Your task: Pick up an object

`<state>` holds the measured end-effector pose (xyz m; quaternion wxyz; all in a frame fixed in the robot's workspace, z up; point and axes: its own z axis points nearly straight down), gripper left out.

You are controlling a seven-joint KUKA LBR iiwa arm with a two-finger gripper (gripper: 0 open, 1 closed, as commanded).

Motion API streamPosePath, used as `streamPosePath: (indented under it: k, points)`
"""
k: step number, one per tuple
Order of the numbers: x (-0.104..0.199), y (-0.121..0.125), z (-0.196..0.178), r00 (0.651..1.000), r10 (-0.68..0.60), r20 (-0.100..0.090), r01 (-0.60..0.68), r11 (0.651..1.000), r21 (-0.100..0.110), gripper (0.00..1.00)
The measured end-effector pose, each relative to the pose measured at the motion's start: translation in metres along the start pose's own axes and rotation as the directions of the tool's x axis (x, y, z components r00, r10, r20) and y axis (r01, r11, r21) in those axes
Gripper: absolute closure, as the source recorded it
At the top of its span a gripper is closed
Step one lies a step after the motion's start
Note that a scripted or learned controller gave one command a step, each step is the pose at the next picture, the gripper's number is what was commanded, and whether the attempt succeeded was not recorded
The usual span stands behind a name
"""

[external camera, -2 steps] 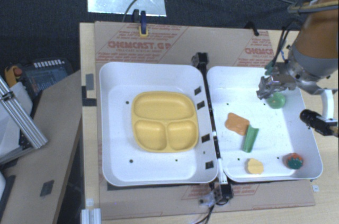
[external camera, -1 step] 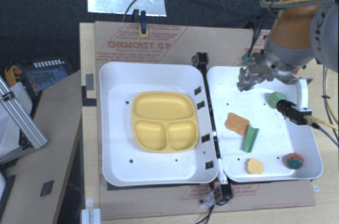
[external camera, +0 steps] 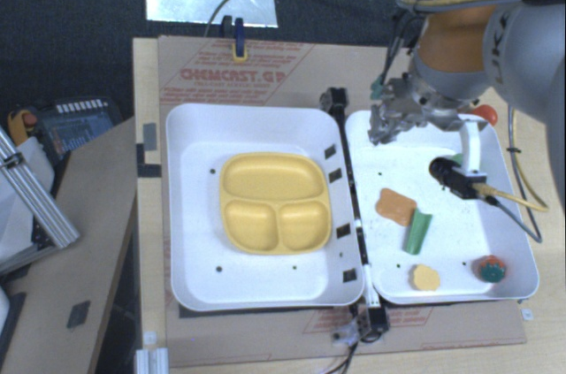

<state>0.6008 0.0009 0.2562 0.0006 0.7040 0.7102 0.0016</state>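
Tool: the tool (external camera: 386, 126) hangs over the right bin (external camera: 460, 244) at about 11 o'clock, near the back left corner. From up here I cannot tell whether it's apart or together, and nothing shows clamped in it.
Arm: the grey arm (external camera: 522, 45) reaches in from 2 o'clock.
Candidates: all in the right bin. There's an orange piece (external camera: 395, 206) at 9 o'clock, with a green piece (external camera: 417, 231) just beside it at its 5 o'clock; whether they touch, I can't say. A yellow round piece (external camera: 425, 278) sits at 7 o'clock near the front wall, and a small red-and-green ball (external camera: 489, 268) is tucked into the corner at 5 o'clock. A red thing (external camera: 485, 111) at 1 o'clock is partly hidden by the arm.
Left bin: the left bin (external camera: 190, 187) holds a yellow divided tray (external camera: 272, 202) in its middle, well apart from the tool.
Stage: by my reading, nothing is picked yet, and there's bare bin floor under the tool.
Risk, empty grab: if it goes down where it hangs, it gets air, because no object lies beneath it.
Risk, crowding: orange and green sit so close that a descent there could straddle both or shove one aside.
Risk, corner: the ball looks likely to roll, and the two walls beside it leave little room.
Risk, low object: the yellow piece looks flat, so a shallow descent could skim over it and a deep one could jam on the floor.
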Motion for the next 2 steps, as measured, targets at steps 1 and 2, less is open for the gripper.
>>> streamPosePath:
  k: [1, 2]
  points:
    - [0.044, 0.011, -0.001, 1.000, 0.002, 0.001, -0.002, 1.000, 0.000, 1.00]
    - [0.084, 0.020, 0.010, 1.000, 0.003, 0.001, -0.003, 1.000, 0.000, 1.00]
